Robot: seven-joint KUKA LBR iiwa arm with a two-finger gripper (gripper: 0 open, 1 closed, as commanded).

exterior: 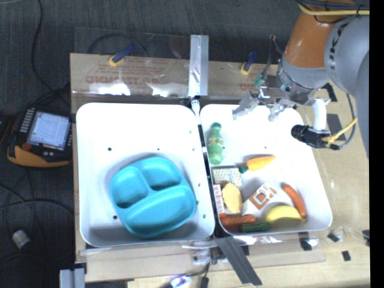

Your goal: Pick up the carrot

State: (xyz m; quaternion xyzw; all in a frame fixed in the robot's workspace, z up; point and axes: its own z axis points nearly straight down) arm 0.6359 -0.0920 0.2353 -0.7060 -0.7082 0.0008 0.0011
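The small orange carrot with a green top (258, 162) lies in the middle of the right white plastic bin (312, 179). Near it are a green bottle (215, 143), a yellow banana (283, 213), a red sausage (295, 200) and a pale potato (232, 198). The left white bin (96, 131) holds a blue plastic tray with three parts (153, 195). The grey metal gripper (261, 108) hangs over the right bin's far edge, jaws apart, holding nothing.

The carrot (259, 162) is orange with a small green tip at its left end. It lies flat on the white floor of the right bin, near the middle, with its thin end pointing right and tilted up a little.
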